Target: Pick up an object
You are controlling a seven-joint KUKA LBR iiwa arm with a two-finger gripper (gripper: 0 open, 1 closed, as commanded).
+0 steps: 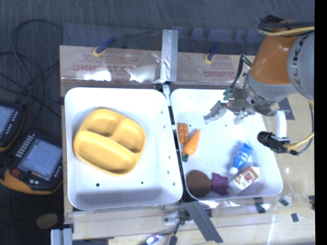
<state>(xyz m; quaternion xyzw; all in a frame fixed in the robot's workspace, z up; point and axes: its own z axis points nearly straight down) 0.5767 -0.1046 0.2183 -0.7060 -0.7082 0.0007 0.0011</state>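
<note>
Camera view, one entry. Gripper (pixel 227 115): hangs over the bare upper floor of the right bin (pixel 202 100), its two fingers spread apart with nothing between them. Candidate objects, all in the right bin: orange carrot (pixel 191 142) lying beside the centre divider, touching or nearly touching a small orange waffle-like block (pixel 182 131); blue-and-white bottle (pixel 241 157) lower right; small carton (pixel 246 178) just below the bottle; brown rounded lump (pixel 198 182) and purple piece (pixel 220 184) side by side at the front wall. Left bin (pixel 115 98): one large yellow moulded piece (pixel 108 140), well apart from the gripper. Risks, as judgement: a straight descent from here would close on bare floor, since no object lies under the fingers; the carrot sits near the divider, so one finger could strike the wall; bottle, carton, purple piece and brown lump are crowded, so a finger may land on a neighbour or push the target aside; the bottle looks rounded and smooth and may squirt out of a pinch. Surface: smooth white bins on a light bench with taped sheeting behind. Room: dark carpet, black cables and handheld pendants (pixel 36 160) at left.
</note>
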